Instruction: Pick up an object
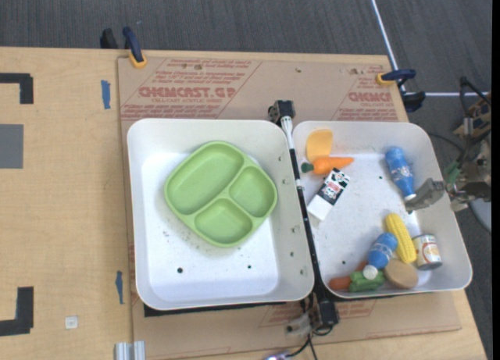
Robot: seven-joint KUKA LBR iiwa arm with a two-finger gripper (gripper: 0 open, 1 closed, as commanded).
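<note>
One hand (428,192) sits at your right bin's (448,288) right rim; you cannot tell whether it's apart or together.

Under my two bins lies a brown cardboard sheet (258,77) with red print. On its far left part I read "CHEMCAST" followed by what looks like "GP", in large letters, with a smaller line above that I can't make out. On its far right part the same red word shows again, cut off by the right bin (442,194). The small carton (331,191) carries black marks too small to read.
</note>
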